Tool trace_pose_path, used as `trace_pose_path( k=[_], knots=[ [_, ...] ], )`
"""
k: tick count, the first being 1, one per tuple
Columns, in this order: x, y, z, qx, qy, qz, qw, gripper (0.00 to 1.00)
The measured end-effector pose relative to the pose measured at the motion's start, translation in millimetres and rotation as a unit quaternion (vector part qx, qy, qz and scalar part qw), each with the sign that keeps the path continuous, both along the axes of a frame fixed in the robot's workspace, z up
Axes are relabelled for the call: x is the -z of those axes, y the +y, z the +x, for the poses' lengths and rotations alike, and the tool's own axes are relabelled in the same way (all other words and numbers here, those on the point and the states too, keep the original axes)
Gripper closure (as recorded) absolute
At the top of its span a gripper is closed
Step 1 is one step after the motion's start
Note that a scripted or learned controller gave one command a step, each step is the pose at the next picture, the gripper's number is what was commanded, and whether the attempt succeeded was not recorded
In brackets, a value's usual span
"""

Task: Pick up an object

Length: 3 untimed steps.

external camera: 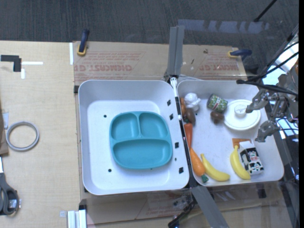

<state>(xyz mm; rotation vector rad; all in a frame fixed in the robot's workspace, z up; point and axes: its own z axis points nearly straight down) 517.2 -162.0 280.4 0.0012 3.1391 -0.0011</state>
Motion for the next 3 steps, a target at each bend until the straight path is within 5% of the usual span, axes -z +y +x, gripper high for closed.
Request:
trace_pose_path(
  k=[1, 2, 3],
  knots=[
    [160, -32, 1, 0.071, 0.001, 0.0003, 0.9975, 0.00],
    [184, -34, -26, 0.113, -0.004, 0.0001, 0.9936, 0.00],
    [175, -32, -24, 0.110, -0.006, -0.0003, 0.9939, 1.00]
  ],
)
